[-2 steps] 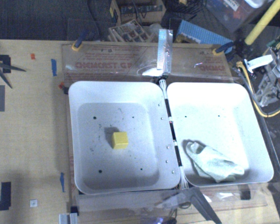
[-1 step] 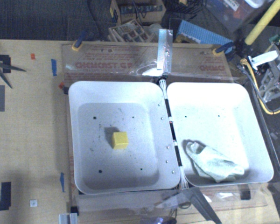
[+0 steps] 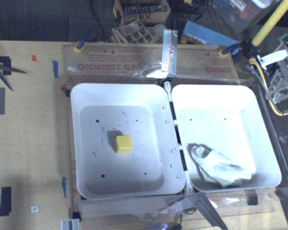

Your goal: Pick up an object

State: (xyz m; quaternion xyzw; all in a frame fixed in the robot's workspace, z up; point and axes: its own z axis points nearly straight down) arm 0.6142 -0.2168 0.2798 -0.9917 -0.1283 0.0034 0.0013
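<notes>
A small yellow block [image 3: 124, 144] lies near the middle of the left white bin [image 3: 86, 104]. A crumpled white cloth [image 3: 220, 166] lies in the front part of the right white bin [image 3: 240, 104], close to its near wall.
The two bins meet along a dark seam [image 3: 175, 128] in the middle. A clear plastic sheet [image 3: 149, 63] with a metal strip lies behind them. Cables, boxes and a yellow pole [image 3: 273, 16] crowd the far side. Bare wooden bench [image 3: 24, 128] extends to the left.
</notes>
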